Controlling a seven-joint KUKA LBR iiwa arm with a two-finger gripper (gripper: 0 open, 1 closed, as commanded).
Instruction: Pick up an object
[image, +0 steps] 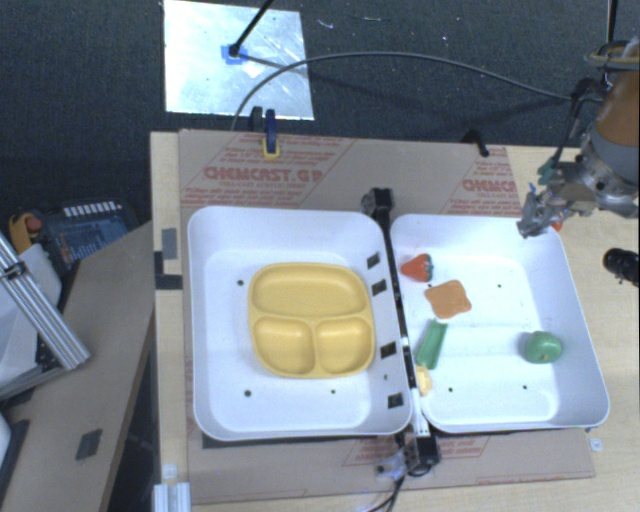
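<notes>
The right bin (575, 300) holds a red strawberry-like piece (417, 267), an orange flat piece (447, 298), a green cylinder (431, 343), a green apple-like ball (542, 347) and a small yellow piece (423, 380) by the divider. My gripper (535, 218) hangs above the right bin's far right corner, well away from all of them. Nothing shows between its fingers.
The left bin (215, 330) carries a yellow three-compartment tray (305, 318). A black divider strip (392, 300) runs between the bins. Cables cross the dark floor behind the bench, and a metal frame stands at the far left.
</notes>
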